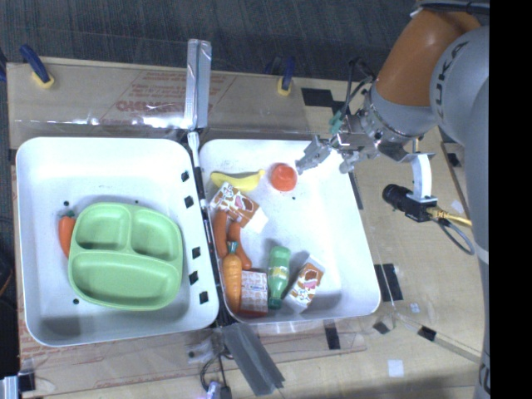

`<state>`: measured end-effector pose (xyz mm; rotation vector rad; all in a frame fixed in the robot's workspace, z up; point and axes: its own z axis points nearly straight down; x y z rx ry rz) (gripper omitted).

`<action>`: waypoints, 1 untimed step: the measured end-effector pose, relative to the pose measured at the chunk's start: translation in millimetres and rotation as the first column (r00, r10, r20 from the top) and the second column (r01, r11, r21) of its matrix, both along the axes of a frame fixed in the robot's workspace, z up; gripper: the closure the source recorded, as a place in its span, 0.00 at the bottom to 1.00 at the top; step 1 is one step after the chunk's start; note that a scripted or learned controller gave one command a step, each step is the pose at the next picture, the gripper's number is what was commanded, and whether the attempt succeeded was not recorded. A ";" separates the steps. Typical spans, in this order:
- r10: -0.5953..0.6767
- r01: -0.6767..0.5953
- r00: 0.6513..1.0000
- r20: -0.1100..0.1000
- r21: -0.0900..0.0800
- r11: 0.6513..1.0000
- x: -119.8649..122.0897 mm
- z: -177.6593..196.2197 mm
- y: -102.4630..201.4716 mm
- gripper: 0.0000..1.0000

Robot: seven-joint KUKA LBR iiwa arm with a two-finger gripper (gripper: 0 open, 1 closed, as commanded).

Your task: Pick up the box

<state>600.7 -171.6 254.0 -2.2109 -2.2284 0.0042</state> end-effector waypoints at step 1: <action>0.016 -0.016 1.000 0.000 0.000 1.000 -98.1 -58.5 -38.9 0.00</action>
